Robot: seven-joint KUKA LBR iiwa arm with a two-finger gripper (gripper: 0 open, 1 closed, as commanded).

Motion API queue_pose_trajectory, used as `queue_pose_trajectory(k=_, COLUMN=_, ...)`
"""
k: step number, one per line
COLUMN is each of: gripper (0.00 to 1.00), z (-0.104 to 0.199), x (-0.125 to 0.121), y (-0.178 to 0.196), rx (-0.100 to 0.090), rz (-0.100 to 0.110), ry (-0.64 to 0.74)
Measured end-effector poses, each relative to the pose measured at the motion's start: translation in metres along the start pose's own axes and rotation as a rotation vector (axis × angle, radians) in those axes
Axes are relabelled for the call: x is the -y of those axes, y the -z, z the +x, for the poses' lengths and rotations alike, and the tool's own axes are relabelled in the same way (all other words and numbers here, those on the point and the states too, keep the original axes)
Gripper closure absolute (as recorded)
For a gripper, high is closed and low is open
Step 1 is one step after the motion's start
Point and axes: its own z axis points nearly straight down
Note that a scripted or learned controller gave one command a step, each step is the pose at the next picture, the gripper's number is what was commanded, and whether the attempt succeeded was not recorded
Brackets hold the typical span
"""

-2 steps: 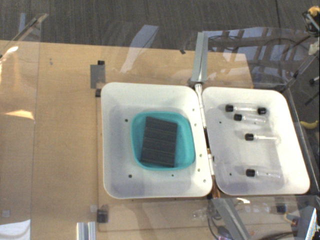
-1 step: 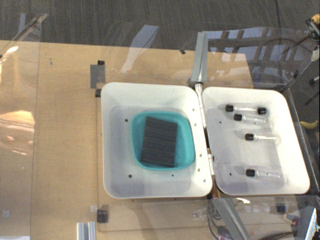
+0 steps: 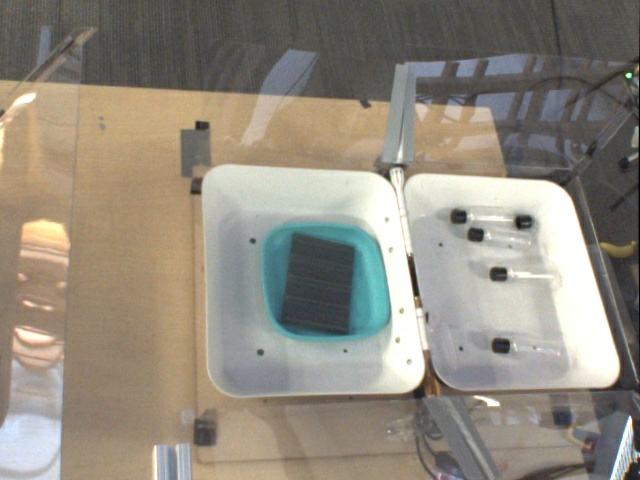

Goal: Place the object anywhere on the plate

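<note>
One dark block (image 3: pixel 319 283) lies on the teal plate (image 3: pixel 375 303) in the left bin (image 3: pixel 230 358)

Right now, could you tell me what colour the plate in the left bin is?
Teal, seen in the camera view: the plate under a dark grey ribbed block.

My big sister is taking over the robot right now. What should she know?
Gripper: not in the picture right now.
Things: the teal plate sits in the left bin with a dark ridged block lying flat on it. Four clear tubes with black caps lie apart in the right bin.
Done: a block is already on the plate.
Left: probably nothing, unless a tube is meant to go too.
</note>
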Motion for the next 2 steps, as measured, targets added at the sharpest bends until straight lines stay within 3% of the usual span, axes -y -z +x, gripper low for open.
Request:
queue_pose_trajectory(k=1, gripper=0.00, z=0.085, x=-0.016, y=-0.002, rx=-0.001, rz=0.000, ry=0.004)
queue_pose_trajectory(k=2, gripper=0.00, z=0.058, x=-0.011, y=-0.001, rx=0.000, rz=0.000, ry=0.002)
